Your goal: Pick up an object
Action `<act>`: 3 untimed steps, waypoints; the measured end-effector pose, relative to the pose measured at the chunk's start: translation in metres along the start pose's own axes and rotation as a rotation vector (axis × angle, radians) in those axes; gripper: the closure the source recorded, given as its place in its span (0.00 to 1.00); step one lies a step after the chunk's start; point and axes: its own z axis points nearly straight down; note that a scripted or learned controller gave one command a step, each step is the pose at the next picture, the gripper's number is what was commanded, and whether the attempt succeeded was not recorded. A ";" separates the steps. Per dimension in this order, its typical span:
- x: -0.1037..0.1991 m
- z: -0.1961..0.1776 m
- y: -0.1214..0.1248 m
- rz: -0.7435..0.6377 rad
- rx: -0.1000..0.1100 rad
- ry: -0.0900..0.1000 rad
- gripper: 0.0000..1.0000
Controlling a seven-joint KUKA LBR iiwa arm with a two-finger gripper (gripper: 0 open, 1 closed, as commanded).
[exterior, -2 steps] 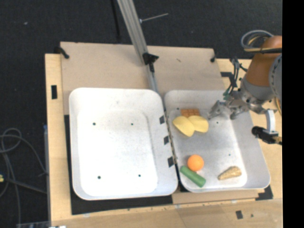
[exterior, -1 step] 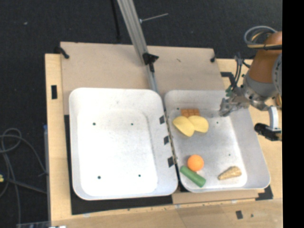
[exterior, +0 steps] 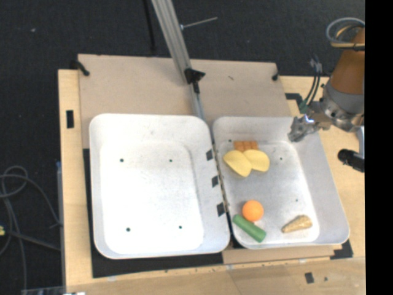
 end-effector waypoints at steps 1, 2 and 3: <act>-0.001 -0.045 0.005 0.001 -0.001 -0.001 1.00; -0.003 -0.101 0.007 -0.002 -0.002 -0.001 1.00; 0.057 -0.098 -0.008 -0.003 0.005 0.002 1.00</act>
